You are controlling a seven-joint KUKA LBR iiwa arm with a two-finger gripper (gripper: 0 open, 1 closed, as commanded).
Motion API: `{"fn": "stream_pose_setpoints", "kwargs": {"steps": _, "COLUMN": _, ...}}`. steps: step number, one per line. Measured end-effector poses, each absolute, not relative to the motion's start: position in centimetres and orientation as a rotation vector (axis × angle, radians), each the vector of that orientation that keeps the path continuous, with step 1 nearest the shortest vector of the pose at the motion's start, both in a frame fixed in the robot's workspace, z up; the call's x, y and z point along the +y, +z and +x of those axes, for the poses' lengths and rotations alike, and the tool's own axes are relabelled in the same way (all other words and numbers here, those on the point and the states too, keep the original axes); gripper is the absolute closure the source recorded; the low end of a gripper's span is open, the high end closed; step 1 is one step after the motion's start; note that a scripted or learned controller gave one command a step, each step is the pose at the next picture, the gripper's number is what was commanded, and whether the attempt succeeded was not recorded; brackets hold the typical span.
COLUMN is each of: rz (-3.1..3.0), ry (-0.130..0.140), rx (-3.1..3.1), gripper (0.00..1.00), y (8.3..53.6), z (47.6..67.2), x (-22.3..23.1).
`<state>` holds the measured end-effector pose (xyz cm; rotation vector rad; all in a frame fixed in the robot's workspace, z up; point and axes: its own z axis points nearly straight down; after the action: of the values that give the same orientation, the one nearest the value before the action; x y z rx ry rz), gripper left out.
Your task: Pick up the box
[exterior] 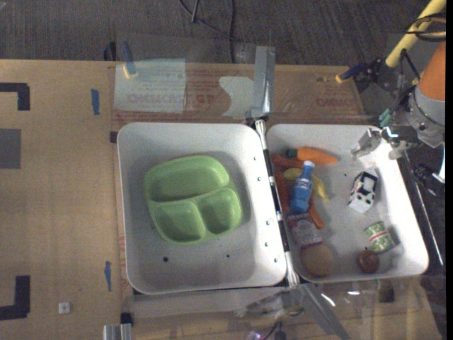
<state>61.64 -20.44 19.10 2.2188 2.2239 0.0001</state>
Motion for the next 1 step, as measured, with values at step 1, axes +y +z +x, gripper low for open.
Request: {"fn": "stream_pose_setpoints", "kwargs": {"steps": 1, "rz": 2.249, "ry": 0.017, "rx": 2.208, "gripper": 0.0, "y": 9.3, "z": 52.89, "x": -21.17}}
